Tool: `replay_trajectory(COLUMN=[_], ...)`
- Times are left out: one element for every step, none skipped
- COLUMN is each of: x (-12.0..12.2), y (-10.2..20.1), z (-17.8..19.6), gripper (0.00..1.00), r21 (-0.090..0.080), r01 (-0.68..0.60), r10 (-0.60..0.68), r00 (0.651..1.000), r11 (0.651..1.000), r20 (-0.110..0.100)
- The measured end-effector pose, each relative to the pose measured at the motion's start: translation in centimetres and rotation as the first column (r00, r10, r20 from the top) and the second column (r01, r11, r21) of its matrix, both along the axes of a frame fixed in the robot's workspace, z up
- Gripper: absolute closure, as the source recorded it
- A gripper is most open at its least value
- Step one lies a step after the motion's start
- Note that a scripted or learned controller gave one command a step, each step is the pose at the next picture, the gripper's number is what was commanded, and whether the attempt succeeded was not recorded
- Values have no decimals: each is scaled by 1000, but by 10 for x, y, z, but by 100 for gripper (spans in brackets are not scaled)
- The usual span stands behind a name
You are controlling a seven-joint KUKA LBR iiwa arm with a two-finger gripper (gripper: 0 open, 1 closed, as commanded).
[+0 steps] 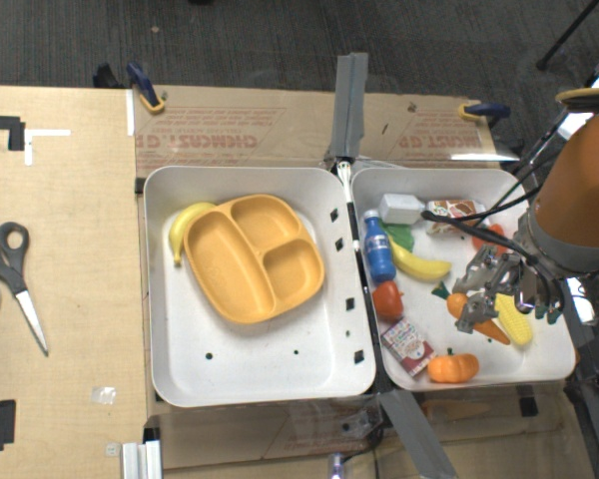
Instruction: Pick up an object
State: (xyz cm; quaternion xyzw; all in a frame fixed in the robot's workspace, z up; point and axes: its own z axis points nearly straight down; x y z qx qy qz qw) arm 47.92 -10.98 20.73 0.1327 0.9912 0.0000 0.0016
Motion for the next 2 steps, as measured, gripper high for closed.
replay_trajectory(x=[0,22], y=[68,-25], z=[-14,31], gripper=[100,100], r21=[0,-1], r01=[0,-271], r10=[0,271], r00=[1000,963], r11=[1000,963], r20=[-2,0])
